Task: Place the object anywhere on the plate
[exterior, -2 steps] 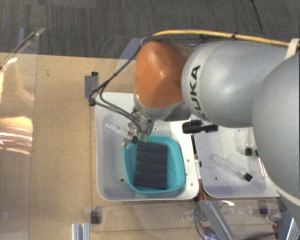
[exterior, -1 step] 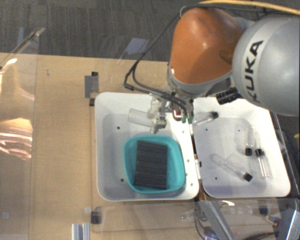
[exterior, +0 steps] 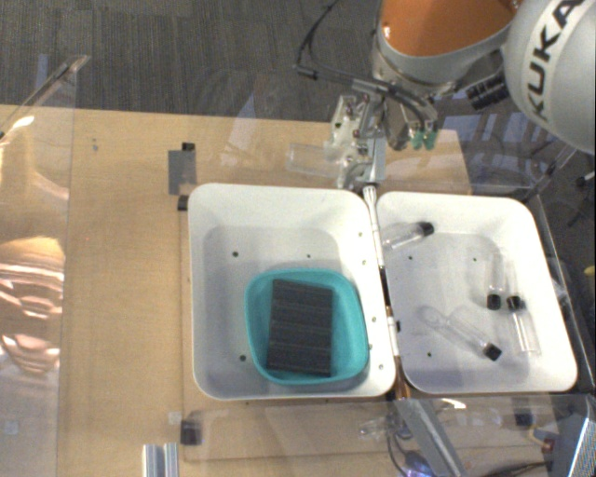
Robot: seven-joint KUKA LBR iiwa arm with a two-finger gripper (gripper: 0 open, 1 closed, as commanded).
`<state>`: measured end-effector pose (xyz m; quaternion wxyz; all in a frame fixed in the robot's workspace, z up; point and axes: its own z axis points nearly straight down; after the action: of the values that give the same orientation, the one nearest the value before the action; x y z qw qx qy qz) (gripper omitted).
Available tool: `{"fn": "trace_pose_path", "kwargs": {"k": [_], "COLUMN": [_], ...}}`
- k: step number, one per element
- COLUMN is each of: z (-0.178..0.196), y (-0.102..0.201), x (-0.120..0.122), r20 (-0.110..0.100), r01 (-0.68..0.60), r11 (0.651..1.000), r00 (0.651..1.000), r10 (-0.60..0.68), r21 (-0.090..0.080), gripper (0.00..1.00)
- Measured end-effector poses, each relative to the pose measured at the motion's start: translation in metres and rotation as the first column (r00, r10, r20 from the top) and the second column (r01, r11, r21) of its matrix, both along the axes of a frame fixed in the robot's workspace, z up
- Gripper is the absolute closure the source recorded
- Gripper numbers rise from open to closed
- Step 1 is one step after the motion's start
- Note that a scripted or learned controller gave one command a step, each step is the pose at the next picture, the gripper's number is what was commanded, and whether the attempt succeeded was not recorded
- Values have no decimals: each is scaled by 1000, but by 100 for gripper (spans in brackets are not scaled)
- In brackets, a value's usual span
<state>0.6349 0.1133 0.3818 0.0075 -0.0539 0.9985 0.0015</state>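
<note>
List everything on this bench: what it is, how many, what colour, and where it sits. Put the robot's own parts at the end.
Bins: 2, white, side by side on the bench; left bin, right bin.
Plate: 1, teal, lower middle of the left bin.
Ridged block: 1, dark grey, lying on the plate.
Vials: 4, clear with black caps, in the right bin; one at upper left, one at lower middle, two at right.
Bench: 1, light wood, under a clear glossy sheet.
Small clips: 2, dark, on the bench by the left bin's upper-left corner and lower-left corner.
Arm: 1, grey with an orange band, top right.
Gripper: 1, metal, above the bins' far edge.
</note>
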Motion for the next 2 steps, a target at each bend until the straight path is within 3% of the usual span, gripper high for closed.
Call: {"fn": "trace_pose_path", "kwargs": {"k": [1, 2], "z": [-144, -144], "y": [59, 59], "x": [-93, -93], "r20": [-7, -6], "r01": [-221, -220], "r11": [975, 976], "r00": [975, 975], "r10": [221, 220], "r21": [-1, -1], "gripper": [100, 0]}}
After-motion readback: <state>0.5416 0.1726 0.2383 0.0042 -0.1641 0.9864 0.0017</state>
